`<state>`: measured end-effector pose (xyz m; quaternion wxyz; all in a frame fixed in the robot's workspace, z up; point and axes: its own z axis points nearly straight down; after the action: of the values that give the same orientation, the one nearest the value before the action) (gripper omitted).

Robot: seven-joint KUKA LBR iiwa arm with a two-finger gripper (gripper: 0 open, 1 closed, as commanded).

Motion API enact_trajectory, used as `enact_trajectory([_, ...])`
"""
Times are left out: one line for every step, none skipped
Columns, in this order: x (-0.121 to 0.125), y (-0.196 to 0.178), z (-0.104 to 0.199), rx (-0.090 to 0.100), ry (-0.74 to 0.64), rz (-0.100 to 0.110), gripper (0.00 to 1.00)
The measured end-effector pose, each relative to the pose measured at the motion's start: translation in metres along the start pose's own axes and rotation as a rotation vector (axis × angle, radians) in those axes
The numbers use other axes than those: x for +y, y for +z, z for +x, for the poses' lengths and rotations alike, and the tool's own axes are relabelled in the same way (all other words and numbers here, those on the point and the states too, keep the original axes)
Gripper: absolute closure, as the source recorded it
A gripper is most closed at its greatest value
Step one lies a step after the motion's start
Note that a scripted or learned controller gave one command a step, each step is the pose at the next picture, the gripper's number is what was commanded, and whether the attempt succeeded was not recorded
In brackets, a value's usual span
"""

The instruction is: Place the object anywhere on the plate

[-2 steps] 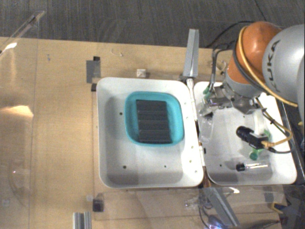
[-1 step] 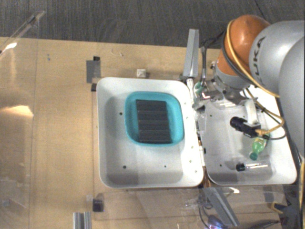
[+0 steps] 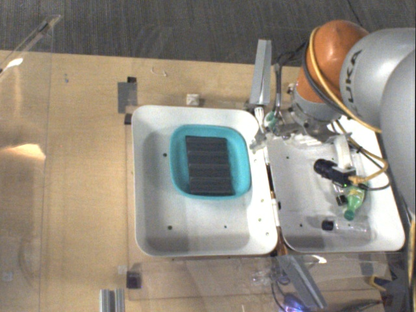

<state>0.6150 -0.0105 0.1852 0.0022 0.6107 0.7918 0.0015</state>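
The arm (image 3: pixel 364 64) hangs right of the teal plate (image 3: pixel 242 168), which sits in the left bin (image 3: pixel 149 226). A dark ribbed object (image 3: pixel 209 165) lies flat on the plate's middle, so placing looks done. The gripper (image 3: pixel 268 123) is just beside the plate's right rim; its spread I cannot tell. Next, probably, a clean retreat.

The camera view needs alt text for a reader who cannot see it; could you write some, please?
A turquoise plate holding a dark ridged object sits in the left white bin. The grey arm reaches over the right bin, where small items including a green one lie.
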Motion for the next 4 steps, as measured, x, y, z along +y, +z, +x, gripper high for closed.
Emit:
enact_trajectory([0.0, -0.0001, 0.0, 0.0, 0.0, 0.0, 0.0])
enact_trajectory([0.0, -0.0001, 0.0, 0.0, 0.0, 0.0, 0.0])
enact_trajectory([0.0001, -0.0001, 0.0, 0.0, 0.0, 0.0, 0.0])
enact_trajectory([0.0001, -0.0001, 0.0, 0.0, 0.0, 0.0, 0.0])
